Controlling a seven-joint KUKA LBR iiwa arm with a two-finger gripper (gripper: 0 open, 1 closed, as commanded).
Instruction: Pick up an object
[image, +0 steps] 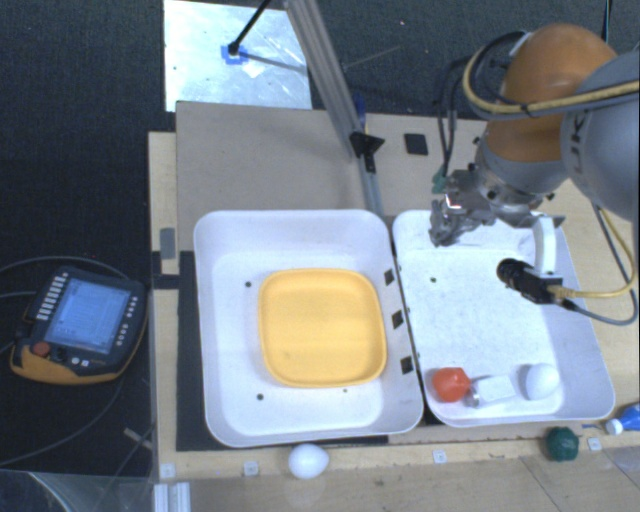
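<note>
Grey arm with orange band (548, 75) reaching in from the right, wrist bent downward. Small two-finger hand (447, 228) hanging low at the arm's left end, pointing down, tips blurred, nothing seen between them.

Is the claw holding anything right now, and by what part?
Nothing shows between the claw tips; it hangs over the right bin's far corner, apart from the objects.

Well left of the gripper (445, 232) and nearer the camera: a yellow square plate (322, 327), flat in the left white bin (212, 300). Far to the left, off the bench: a teach pendant (78, 322) with a lit screen. Outside the bins, on the near bench edge: a white egg-shaped ball (308, 461) below-left, a dark green ball (562, 443) below-right. Just up-left: a slanted metal pole (335, 90).
</note>
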